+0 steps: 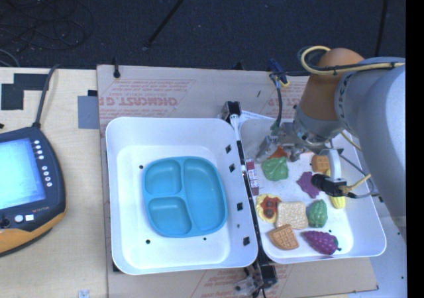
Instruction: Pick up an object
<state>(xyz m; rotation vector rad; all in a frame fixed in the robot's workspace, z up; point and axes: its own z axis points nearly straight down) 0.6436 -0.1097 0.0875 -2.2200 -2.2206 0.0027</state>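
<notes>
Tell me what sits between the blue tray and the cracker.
In the camera view, between the blue tray and the cracker: the bins' adjoining white walls and a yellow-and-red toy.

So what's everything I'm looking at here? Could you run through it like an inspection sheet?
Surface: wooden bench bearing two white bins side by side, left bin and right bin.
Job's things: toy foods in the right bin, among them a green leafy piece, purple grapes, a waffle, a cracker and a purple piece.
Clutter: blue divided plate in the left bin.
Gripper: gripper low over the right bin's far end, near the green leafy piece; nothing seen held.
Cables: yellow hose loop on the arm; dark leads on the floor.
Surroundings: handheld screen unit at left; dark floor behind.
</notes>
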